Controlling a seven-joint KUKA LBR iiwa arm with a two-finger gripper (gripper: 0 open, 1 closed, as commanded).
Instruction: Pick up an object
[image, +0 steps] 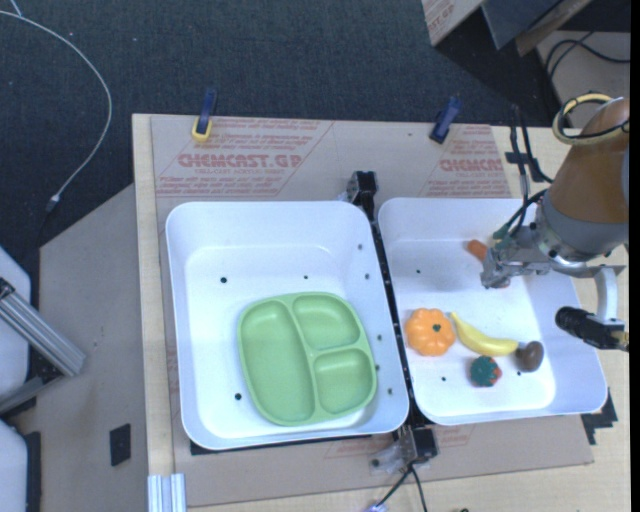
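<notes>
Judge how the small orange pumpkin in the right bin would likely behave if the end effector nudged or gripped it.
The pumpkin looks round and squat, so a nudge would probably roll or slide it toward the banana beside it. Its glossy, ribbed skin suggests hard plastic: likely light, stiff, and possibly slippery under the end effector.

Two bins (200, 250): smooth white plastic, slight sheen. Divided plate (300, 357): matt pale-green plastic. Pumpkin (431, 331), banana (482, 338): glossy toy plastic. Worktop (160, 170): printed brown cardboard, matt. Floor (300, 50): dark rough carpet.
</notes>
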